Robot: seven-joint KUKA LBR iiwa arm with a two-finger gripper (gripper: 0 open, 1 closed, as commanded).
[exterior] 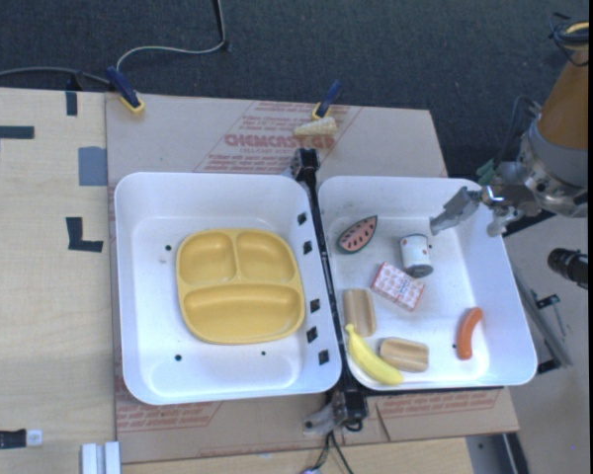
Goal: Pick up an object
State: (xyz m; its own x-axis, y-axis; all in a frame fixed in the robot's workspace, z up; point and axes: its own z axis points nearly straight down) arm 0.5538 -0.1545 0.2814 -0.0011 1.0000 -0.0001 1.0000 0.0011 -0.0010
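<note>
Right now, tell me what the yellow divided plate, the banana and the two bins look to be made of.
Yellow divided plate: likely moulded plastic, matte; one even colour, rounded compartment ridges.
Banana: probably toy plastic or rubber; smooth, uniform yellow, faint sheen.
Left bin and right bin: apparently thin formed plastic; plain white, rounded corners, soft glare on the walls.

We look down from one fixed camera above the bench (40,265), tilted at a slant and set far enough back to take in both white bins: the left bin (143,294) and the right bin (499,314). The arm (563,126) enters from our right edge.
</note>
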